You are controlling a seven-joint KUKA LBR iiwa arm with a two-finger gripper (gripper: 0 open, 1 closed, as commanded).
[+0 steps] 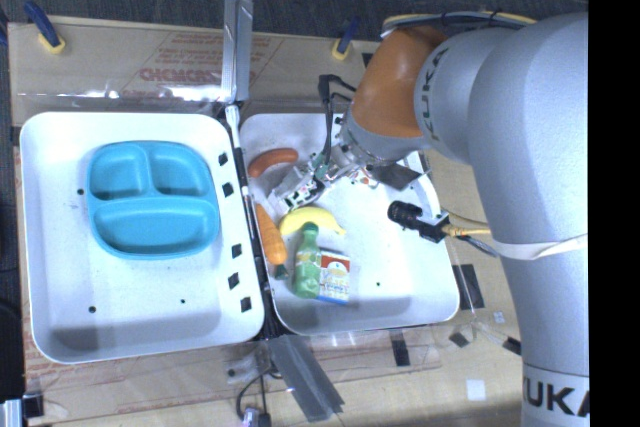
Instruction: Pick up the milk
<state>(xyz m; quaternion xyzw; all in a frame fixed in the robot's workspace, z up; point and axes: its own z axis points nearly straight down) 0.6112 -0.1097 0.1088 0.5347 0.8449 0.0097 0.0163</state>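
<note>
The gripper (318, 169) hangs low in the right bin (425, 300), near its far wall. Whether its jaws are apart or together cannot be determined; the wrist hides them.

The milk (336, 279), a small carton, lies flat toward the near wall, well apart from the jaws, touching a green bottle (306, 262) on its left. A banana (309, 219) lies between the jaws and the carton. A sausage (272, 160) lies just beside the jaws, a carrot (270, 233) along the bin divider.

Judgement: the carton's contact with the bottle leaves its left edge blocked. Open floor lies right of the carton, so approach is likely easiest there.

The left bin (40, 215) holds a blue tray (152, 196).
</note>
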